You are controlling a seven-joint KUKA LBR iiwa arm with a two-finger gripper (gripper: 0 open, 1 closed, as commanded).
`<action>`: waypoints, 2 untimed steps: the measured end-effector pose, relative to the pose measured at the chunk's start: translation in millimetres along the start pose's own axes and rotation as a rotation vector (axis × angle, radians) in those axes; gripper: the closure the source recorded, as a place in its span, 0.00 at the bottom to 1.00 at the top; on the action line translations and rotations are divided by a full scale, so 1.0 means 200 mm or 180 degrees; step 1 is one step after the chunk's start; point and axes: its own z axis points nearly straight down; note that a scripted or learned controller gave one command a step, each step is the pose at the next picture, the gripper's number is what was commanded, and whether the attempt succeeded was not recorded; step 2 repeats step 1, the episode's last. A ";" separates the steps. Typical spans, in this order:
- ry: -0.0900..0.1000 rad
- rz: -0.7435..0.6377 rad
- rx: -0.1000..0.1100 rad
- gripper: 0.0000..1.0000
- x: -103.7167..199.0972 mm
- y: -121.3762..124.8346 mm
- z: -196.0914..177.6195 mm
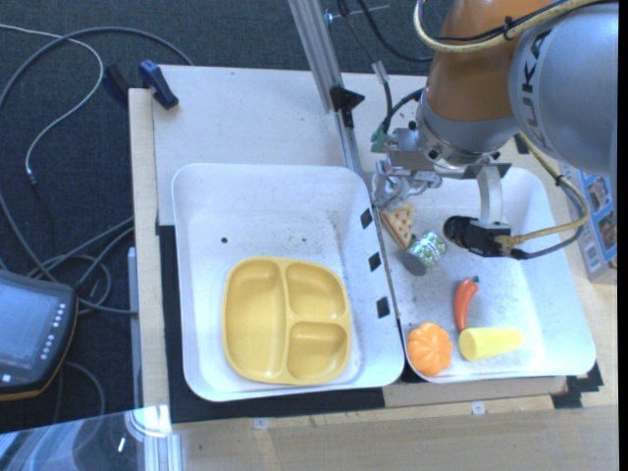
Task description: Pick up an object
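Yellow plastic, a divided plate [287, 320], lies in the left bin [196, 189] and plays no part. In the right bin [574, 337], the pincer [395, 192] hangs at the near-left corner, just above a waffle-patterned cracker [397, 226]; whether it is apart or together I cannot tell, and nothing shows between its tips. The cracker looks the likeliest target (a flat piece, so the grip probably should straddle its edges, clear of the dividing wall). Beside it rests a crumpled foil piece [426, 250], then a toy carrot [464, 302], an orange ball [430, 348] and a yellow cylinder [491, 341]. Partial lettering, "UK", shows on the arm [579, 77].
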 end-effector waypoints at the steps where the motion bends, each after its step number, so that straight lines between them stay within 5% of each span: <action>1: -0.0004 0.0002 0.0004 1.00 0.18 -0.13 0.04; 2: -0.0004 0.0002 0.0004 1.00 0.18 -0.13 0.04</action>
